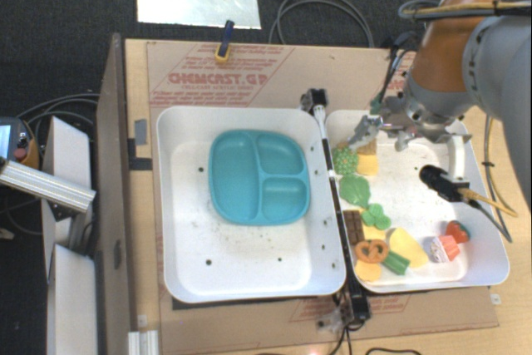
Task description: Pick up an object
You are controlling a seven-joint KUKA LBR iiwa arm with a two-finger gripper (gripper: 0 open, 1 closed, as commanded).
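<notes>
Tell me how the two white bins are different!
The left bin holds one big thing, a teal plate with compartments. The right bin holds lots of small toy foods, such as a green leafy piece and a pretzel. The gripper hangs over the right bin, while nothing hangs over the left bin. Both are shallow, white and sit side by side.
</notes>
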